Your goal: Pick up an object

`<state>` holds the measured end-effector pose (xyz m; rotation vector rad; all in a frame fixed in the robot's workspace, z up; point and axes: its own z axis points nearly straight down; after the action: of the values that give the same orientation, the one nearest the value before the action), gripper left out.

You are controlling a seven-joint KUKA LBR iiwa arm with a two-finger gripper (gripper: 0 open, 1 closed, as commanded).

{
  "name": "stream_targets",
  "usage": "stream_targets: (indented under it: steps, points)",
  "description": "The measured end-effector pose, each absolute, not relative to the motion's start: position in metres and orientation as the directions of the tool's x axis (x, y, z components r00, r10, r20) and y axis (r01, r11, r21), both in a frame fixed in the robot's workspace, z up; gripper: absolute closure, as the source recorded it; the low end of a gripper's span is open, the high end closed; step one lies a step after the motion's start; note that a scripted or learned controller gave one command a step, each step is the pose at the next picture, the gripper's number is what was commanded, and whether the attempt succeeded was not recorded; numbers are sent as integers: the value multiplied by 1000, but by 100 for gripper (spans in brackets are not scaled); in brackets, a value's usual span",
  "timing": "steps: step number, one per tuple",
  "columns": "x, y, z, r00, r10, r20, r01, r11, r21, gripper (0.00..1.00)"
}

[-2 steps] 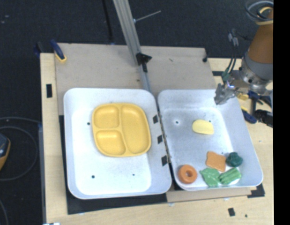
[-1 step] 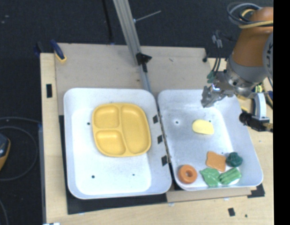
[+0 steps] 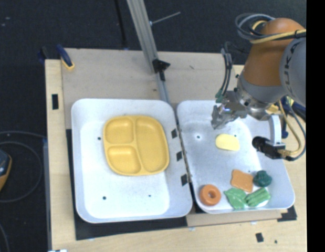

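My gripper (image 3: 219, 121) hangs over the back part of the right bin (image 3: 199, 140), a little above and left of a pale yellow lump (image 3: 227, 143). Nothing shows between its fingertips. Further forward in the same bin lie an orange ring (image 3: 210, 194), an orange flat piece (image 3: 242, 180), a dark green round item (image 3: 262, 179) and two light green pieces (image 3: 247, 198). The grey arm with its orange band (image 3: 270, 51) comes in from the upper right.
The left bin (image 3: 88, 193) holds a yellow divided tray (image 3: 136, 144). A metal post (image 3: 144, 30) rises behind the bins with a clamp at its base. Cables loop beside the wrist at right.
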<state>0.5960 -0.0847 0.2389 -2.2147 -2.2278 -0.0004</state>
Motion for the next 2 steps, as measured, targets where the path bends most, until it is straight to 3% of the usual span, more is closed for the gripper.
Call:
stream_targets:
  steps: [2]
  points:
    - [570,15,231,-6,1000,1,1000,6,-1,100]
